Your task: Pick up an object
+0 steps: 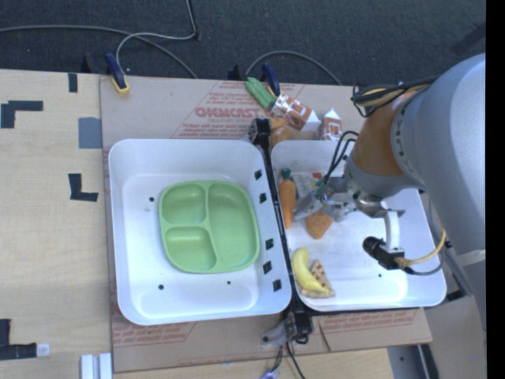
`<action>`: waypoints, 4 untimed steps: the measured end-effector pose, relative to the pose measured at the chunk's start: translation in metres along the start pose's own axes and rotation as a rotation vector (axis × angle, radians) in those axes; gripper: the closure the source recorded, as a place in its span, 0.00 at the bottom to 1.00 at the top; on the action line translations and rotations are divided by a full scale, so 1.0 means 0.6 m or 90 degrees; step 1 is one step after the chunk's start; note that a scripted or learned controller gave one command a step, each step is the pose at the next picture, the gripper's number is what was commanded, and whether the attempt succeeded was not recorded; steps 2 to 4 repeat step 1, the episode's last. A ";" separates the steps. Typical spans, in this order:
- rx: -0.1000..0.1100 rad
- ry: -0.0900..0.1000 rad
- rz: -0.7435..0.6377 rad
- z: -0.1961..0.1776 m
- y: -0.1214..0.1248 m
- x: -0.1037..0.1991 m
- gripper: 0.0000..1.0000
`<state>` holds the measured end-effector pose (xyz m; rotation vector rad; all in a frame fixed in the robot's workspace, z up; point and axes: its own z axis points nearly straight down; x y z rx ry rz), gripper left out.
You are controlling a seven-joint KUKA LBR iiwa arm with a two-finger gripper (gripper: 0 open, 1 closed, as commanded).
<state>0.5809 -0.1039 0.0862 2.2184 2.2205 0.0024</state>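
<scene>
Camera view puts your gripper (316, 205) low in the right bin (410, 290), though you can't tell how its fingers are set. An orange chunk (319, 226) sits just below the fingertips and a carrot (287, 198) just to their left. A banana (304, 271) lies farther below, and the green plate (209, 226) rests in the left bin (130, 212).

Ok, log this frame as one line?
arm: over right bin | hand: low by carrot | banana: front | left bin: green plate
</scene>
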 end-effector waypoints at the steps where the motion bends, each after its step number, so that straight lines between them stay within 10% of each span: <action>1: -0.001 -0.001 0.000 -0.001 -0.053 0.010 0.00; 4: -0.001 -0.001 0.000 -0.001 -0.053 0.010 0.00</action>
